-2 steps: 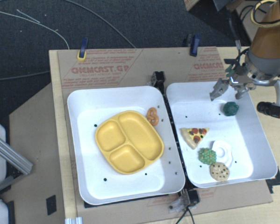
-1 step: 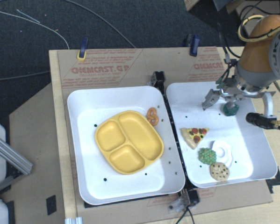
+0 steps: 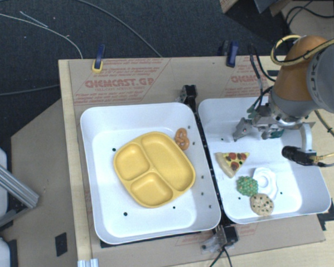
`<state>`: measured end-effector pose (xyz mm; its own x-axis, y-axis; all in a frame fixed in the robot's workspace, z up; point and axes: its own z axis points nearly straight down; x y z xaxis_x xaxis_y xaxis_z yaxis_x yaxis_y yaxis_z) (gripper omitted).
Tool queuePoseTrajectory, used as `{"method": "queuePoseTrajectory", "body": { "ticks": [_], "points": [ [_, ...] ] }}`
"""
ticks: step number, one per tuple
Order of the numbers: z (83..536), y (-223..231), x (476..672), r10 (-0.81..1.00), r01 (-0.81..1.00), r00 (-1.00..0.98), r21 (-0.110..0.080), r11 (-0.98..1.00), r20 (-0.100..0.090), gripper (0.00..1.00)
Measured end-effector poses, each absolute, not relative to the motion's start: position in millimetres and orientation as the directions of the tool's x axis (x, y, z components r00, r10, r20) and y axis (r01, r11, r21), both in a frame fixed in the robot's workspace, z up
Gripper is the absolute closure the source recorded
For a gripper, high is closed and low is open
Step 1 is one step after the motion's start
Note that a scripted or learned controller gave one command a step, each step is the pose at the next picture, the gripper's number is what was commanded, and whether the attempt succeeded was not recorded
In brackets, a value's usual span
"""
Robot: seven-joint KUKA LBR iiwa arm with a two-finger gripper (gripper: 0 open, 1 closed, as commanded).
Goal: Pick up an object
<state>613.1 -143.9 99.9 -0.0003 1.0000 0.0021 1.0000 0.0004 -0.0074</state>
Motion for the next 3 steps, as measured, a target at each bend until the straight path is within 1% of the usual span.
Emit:
{"method": "queuePoseTrajectory", "body": {
  "ticks": [1, 2, 3],
  "points": [
    [83.7, -143.5, 612.7, 1.0, 1.0, 0.0, -0.004, 0.0, 0.001, 0.0],
    [95.6, -143.5, 613.8, 1.0, 1.0, 0.0, 0.0, 0.0, 0.0, 1.0],
    [139.2, -143.0, 619.3, 1.0, 1.0, -0.001, 0.005, 0.001, -0.002, 1.0]
  ]
}}
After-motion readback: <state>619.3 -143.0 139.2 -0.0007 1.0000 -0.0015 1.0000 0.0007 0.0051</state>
